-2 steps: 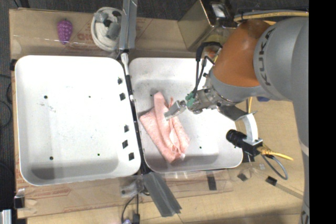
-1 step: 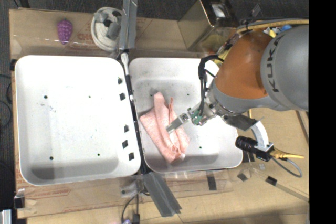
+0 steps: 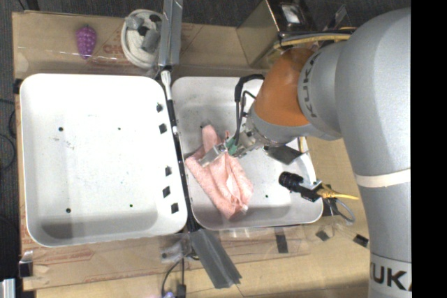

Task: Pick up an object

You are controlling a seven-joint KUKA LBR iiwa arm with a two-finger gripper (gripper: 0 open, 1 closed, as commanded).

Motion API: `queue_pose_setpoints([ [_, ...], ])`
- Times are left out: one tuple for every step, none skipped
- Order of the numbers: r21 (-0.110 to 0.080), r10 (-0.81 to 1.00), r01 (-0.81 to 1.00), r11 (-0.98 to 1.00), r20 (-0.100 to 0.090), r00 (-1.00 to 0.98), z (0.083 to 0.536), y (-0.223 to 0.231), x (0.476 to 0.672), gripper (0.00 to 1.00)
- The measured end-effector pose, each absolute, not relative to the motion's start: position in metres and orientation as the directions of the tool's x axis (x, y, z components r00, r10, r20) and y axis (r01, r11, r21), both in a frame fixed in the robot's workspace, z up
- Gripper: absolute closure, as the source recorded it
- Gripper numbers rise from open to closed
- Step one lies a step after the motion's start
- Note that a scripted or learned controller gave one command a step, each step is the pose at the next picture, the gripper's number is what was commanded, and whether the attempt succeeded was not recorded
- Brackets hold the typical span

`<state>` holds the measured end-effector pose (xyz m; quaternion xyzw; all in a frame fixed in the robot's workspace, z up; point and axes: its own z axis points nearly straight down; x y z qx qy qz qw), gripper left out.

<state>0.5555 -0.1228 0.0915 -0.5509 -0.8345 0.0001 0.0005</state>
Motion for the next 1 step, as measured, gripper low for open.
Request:
queue_pose_setpoints([
  [-0.002, 0.758, 0.758, 0.653, 0.003, -0.653, 0.1265, -0.1283, 0.5313, 0.0],
])
